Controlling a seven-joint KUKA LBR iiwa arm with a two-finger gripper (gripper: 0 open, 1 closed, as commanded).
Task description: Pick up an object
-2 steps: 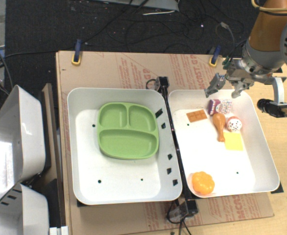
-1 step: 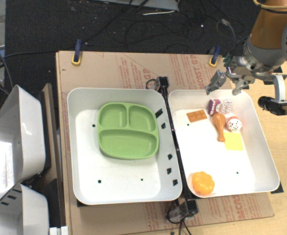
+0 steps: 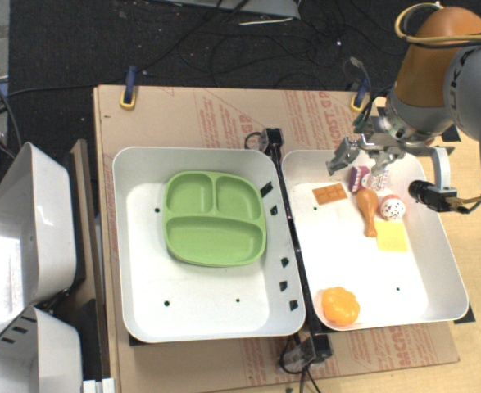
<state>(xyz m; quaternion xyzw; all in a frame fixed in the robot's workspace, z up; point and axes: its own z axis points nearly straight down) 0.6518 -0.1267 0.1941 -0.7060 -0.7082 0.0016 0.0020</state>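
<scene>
My gripper (image 3: 359,165) hangs over the far end of the right bin (image 3: 437,301), its fingers spread open with nothing between them. Just beneath it lies a small purple and white object (image 3: 360,178), partly covered by the gripper. Beside that object rest a flat orange cracker (image 3: 330,193), a tan drumstick (image 3: 368,210), a white die with red dots (image 3: 393,210) and a yellow block (image 3: 392,237). An orange fruit (image 3: 340,305) sits near the front rim of the right bin.
The left bin (image 3: 142,301) holds a green divided plate (image 3: 215,218). A black divider (image 3: 285,211) runs between the bins. White tubs (image 3: 23,228) stand off the bench at the left. The arm's grey body (image 3: 437,72) looms at the upper right.
</scene>
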